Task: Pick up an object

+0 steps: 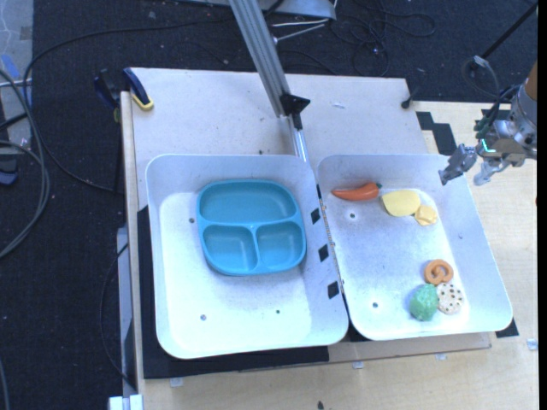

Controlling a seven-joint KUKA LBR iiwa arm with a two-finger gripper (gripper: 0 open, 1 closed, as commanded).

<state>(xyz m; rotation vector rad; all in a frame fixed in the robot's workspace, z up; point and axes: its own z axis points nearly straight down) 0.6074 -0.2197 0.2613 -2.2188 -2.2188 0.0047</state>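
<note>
Beside the right bin (479,229), the tool (468,167) hangs spread and empty; next, reach toward the carrot (356,192).

The arm (532,101) is cut off by the picture's right edge, only its wrist showing. The gripper (468,167), past the right bin's (479,229) far right corner, is too small to read its fingers.

Divided plate (252,226) in left bin (171,314), toy foods (436,289) in right bin (479,254)
</note>
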